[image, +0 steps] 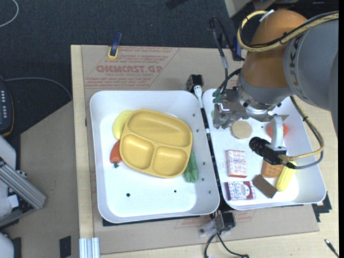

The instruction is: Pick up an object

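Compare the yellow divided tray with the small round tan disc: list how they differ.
The yellow divided tray lies in the left bin; the round tan disc lies in the right bin, under the arm's wrist. The tray is far larger, with three compartments; the disc is plain and flat. The tray overlaps other items; the disc lies alone. Both are yellowish.

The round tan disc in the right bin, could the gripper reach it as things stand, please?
Probably yes: the round tan disc lies uncovered beside the gripper, with nothing stacked on it.

Dark carpet floor (48,31) — cardboard-topped bench (134,63), loose cables.
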Robot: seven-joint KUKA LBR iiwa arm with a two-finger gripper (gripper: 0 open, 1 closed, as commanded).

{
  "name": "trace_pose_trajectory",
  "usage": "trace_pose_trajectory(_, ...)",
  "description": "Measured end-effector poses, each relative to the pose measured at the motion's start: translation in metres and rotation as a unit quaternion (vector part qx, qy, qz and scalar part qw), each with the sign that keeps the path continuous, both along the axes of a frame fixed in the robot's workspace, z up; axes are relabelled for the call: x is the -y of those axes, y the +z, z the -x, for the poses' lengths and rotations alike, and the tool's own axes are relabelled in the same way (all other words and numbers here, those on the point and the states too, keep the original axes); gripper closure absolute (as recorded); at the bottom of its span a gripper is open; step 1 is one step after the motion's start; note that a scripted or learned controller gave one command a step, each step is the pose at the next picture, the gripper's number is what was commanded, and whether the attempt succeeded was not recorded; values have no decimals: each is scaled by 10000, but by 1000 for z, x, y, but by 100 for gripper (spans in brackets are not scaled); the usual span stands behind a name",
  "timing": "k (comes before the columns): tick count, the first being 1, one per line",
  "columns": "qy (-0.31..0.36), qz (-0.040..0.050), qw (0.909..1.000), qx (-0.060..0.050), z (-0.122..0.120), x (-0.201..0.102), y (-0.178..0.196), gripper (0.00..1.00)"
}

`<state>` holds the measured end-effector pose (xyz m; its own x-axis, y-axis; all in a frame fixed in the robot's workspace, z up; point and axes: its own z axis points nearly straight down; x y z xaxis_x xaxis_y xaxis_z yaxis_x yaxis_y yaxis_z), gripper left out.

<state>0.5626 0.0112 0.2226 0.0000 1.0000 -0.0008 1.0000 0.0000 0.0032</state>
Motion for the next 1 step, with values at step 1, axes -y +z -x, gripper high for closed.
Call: trace_pose_trajectory(1, -4, -6, 10000, -36, 19, -4, -3, 100)
